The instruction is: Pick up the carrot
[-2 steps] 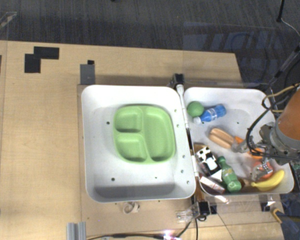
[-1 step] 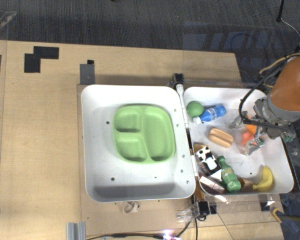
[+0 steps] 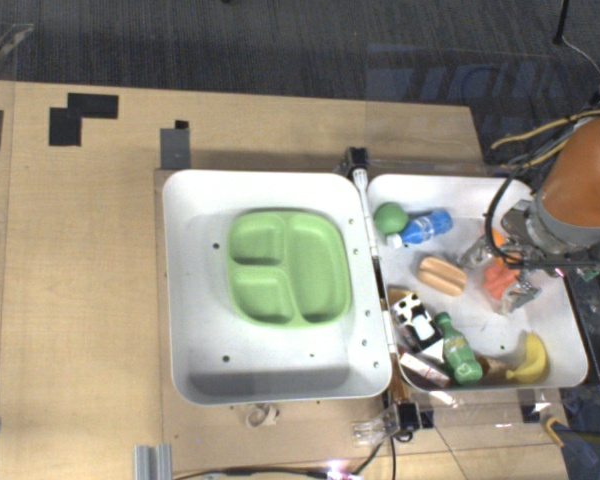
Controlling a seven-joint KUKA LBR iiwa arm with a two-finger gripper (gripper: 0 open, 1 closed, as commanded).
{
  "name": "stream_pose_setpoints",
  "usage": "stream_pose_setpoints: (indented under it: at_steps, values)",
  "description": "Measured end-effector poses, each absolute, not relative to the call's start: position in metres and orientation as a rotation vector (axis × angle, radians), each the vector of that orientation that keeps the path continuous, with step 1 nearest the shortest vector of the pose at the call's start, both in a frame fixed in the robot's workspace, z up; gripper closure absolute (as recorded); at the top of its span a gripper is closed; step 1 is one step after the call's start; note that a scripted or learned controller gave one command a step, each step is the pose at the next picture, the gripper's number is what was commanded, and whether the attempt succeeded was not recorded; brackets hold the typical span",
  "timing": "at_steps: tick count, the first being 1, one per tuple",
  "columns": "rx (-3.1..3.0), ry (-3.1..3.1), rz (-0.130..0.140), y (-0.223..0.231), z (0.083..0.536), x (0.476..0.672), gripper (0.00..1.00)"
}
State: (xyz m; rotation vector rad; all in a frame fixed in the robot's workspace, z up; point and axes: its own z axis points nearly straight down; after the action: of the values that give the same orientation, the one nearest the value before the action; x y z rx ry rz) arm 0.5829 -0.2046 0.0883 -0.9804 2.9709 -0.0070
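Grey two-finger gripper [image 3: 500,276] hanging over right white bin [image 3: 570,320], metal fingers straddling small orange carrot [image 3: 496,280] near bin's right side — whether pinching it, cannot tell. Hot dog in bun [image 3: 442,275] lying just left. Judgement — squeezing firmly, rising straight, avoiding bun.

Smooth white plastic bins [image 3: 280,383], matt green plastic tray [image 3: 285,266], pale wood bench [image 3: 80,298], glossy banana [image 3: 529,358]
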Motion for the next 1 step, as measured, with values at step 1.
stream_pose_setpoints:
  at_steps: [1]
  values:
    - [-0.321,3.111,-0.004,-0.2044,0.0885,0.5983,0.00]
